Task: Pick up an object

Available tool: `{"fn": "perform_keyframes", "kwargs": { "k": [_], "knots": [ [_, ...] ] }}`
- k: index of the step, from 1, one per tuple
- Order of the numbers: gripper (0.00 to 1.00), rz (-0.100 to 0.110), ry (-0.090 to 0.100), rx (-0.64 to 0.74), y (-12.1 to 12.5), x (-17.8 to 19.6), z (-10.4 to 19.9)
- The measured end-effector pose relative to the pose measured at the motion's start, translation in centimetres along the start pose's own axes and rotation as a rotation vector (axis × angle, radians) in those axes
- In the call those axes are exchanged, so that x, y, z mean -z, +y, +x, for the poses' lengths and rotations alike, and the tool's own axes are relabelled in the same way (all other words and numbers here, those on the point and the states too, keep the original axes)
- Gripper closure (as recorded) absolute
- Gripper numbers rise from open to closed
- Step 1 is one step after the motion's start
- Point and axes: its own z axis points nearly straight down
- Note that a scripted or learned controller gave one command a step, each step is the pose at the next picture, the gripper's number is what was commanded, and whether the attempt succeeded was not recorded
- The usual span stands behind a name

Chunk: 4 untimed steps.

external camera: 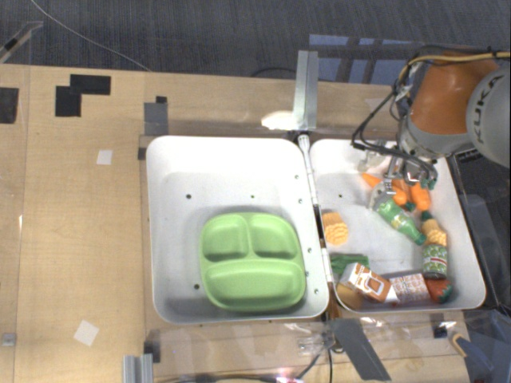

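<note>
The arm reached in over the right bin (471, 282), its gripper (397, 183) low above the crowded upper part of that bin. Whether the fingers stood apart or together could not be told — the wrist and cabling hid them from this slant.

Just beneath the gripper lay a green bottle (401, 219), tilted on its side, with an orange carrot-like toy (417, 197) touching its upper end. Nearer the bin's right wall sat a small red-and-green can (435, 258); along the front edge lay an orange carton (366, 282) and a flat wrapped packet (409, 287) beside it. A round yellow-orange piece (336, 231) rested alone close to the divider. The left bin (160, 214) held 1 green divided plate (252, 260).

The green bottle looked the likeliest target. It seemed a light, hollow plastic toy, stiff but smooth, so it would probably slip or roll if pinched near an end. Closing across the middle of its body, at a right angle to its length, seemed safest. The carrot crowding it could be nudged or caught along with it.
</note>
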Motion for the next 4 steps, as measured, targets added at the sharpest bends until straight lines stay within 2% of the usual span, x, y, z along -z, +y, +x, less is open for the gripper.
{"fn": "perform_keyframes", "kwargs": {
  "k": [1, 2, 3, 4],
  "knots": [
    [0.00, 0.001, 0.000, -0.032, -1.4, -0.7, 8.5],
    [0.00, 0.000, -0.003, 0.092, 2.2, -0.7, 7.3],
    [0.00, -0.002, -0.001, 0.413, 1.8, 0.1, 2.2],
    [0.00, -0.001, -0.003, 0.568, 2.2, -0.9, 0.0]
  ]
}}
